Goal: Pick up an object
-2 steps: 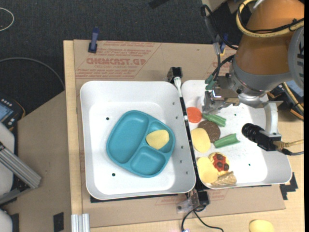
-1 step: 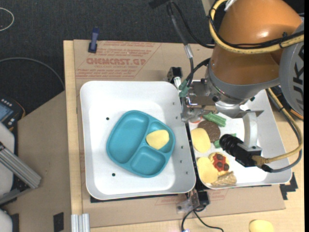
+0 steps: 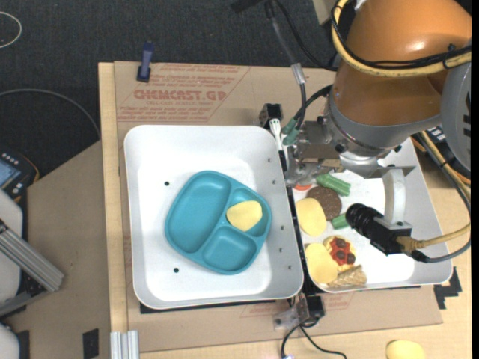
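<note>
My gripper (image 3: 299, 175) hangs low over the back left corner of the right bin (image 3: 430, 275), close to the wall between the two bins. Just to its right lie a green pod (image 3: 331, 183) and a brown round piece (image 3: 326, 200). In front of them sit a pale yellow oval (image 3: 311, 217), a small green piece (image 3: 340, 221), a pizza slice with red dots (image 3: 343, 250), another yellow piece (image 3: 317, 264) and a tan cracker (image 3: 349, 278). The wrist hides the back of this bin.
The left bin (image 3: 150, 155) holds a blue divided plate (image 3: 202, 223) with a yellow piece (image 3: 244, 215) in its right compartment. A yellow object (image 3: 404, 348) lies off the bench at the bottom right. A blue clip (image 3: 145, 62) sits on the cardboard behind.
</note>
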Motion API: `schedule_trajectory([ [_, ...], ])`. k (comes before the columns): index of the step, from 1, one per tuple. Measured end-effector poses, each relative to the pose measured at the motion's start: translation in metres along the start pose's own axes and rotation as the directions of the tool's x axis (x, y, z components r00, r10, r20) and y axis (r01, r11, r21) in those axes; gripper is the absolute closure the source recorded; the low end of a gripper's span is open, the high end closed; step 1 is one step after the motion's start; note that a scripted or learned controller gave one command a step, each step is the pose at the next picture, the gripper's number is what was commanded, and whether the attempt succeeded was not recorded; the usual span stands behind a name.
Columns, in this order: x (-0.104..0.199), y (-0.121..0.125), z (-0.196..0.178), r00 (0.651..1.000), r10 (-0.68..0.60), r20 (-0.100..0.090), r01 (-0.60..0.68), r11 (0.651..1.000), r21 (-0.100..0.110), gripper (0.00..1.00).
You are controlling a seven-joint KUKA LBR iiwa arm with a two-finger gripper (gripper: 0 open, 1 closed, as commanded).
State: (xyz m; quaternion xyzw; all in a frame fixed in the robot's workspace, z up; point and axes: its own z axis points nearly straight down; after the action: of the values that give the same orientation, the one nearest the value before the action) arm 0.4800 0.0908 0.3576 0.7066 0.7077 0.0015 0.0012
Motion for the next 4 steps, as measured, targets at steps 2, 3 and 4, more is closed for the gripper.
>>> schedule_trajectory([
  [2, -0.038, -0.001, 0.032, 1.0, 0.006, 0.002, -0.006, 1.0, 0.01, 1.0],
  [3, 0.021, 0.0, -0.045, 1.0, -0.006, -0.004, 0.006, 1.0, -0.006, 1.0],
  [4, 0.007, 0.0, -0.092, 1.0, 0.001, -0.001, -0.001, 1.0, -0.003, 1.0],
])
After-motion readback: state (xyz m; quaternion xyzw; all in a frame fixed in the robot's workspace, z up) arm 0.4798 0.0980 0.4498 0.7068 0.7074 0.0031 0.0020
